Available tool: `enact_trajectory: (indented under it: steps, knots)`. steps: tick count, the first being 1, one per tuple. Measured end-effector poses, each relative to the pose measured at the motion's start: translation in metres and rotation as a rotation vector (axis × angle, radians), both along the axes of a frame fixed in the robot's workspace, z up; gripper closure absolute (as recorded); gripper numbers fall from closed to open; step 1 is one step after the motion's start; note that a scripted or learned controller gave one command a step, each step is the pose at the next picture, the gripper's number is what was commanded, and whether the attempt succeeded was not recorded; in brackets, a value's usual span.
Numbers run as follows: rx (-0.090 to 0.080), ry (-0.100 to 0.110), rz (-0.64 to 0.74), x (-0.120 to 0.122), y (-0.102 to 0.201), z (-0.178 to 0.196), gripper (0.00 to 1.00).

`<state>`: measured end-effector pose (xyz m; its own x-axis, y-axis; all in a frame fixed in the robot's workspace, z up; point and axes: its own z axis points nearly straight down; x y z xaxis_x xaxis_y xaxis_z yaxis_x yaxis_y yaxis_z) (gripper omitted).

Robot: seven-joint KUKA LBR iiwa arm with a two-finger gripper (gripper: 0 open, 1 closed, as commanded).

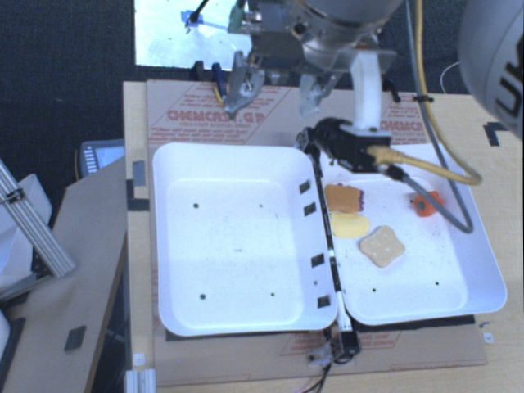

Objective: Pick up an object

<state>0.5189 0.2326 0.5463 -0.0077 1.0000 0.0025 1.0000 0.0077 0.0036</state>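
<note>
While the grey arm [360,6] fills the top of the frame, the wooden counter [139,219] spreads beneath it and carries two shallow white bins side by side. The left bin [237,236] sits at the centre of the frame; the right bin [458,277] lies toward the lower right and holds all the small things. The claw [274,92] hangs at upper centre, above the printed cardboard behind the bins, its two metal fingers [241,88] spread apart with nothing between them. In the right bin, near the dividing edge, a tan toast-shaped piece [381,246] lies lowest, a pale yellow slice [350,225] just above it, an orange square [344,198] above that, and a small orange-red object [425,204] farther right.
</note>
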Motion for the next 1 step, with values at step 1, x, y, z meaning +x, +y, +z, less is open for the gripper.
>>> enact_trajectory:
  steps: [1]
  knots:
    - [0.000, 0.000, 0.000, 0.0000, 0.0000, 0.0000, 0.00]
